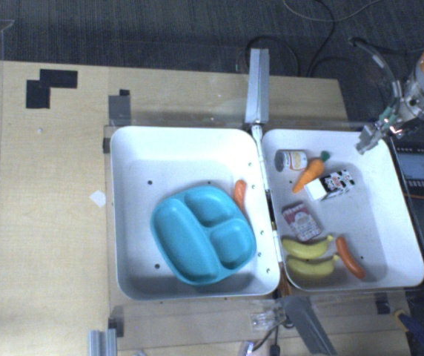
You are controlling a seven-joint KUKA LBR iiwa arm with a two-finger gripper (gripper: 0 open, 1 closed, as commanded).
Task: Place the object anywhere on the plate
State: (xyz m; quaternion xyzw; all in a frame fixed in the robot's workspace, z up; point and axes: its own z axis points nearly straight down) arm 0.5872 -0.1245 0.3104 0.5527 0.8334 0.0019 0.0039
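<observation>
We saw the blue plate [203, 233] in the left bin [134, 199] with no food on it, so the job was not done. A small orange thing [239, 193] lay just beside the plate, and our gripper [371, 135] hung over the right bin's [397, 221] far corner; we could not tell its state.

Light wooden table [41, 199] carries two shallow white plastic bins side by side, metal divider post [259, 87] rising behind their junction. Left bin [134, 199], right bin [397, 221] touch along inner walls. Black rectangular marks [49, 86] on table at far left. Dark grey carpeted floor [160, 13] beyond table; thin black cable [323, 6] loops across it at upper right.
</observation>
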